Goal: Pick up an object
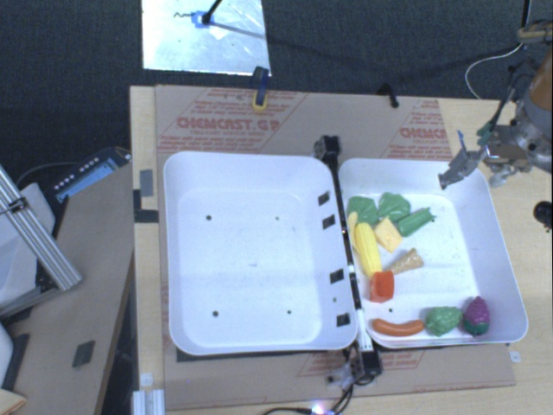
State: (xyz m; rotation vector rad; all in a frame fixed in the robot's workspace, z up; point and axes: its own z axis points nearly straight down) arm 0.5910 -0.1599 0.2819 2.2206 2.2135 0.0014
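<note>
The right bin point(484, 232) holds several toy foods. Two green leafy pieces point(363, 207) point(395, 204) and a green pepper point(415, 221) lie near its back left. A yellow corn cob point(366, 247), a yellow wedge point(388, 235), a tan cone point(406, 262) and a red-orange block point(382, 286) sit along its left side. A red sausage point(397, 326), a green broccoli point(442, 320) and a purple fruit point(476, 315) line its front edge. My gripper point(477, 174) hovers over the bin's back right corner, open, with nothing between its fingers.
The left bin point(251, 249) adjoins the right one across a black hinged divider point(341, 249). Both rest on a cardboard sheet point(225, 119). A yellow-blue clamp point(259, 89) stands at the back, and grey equipment point(34, 240) lies at the far left.
</note>
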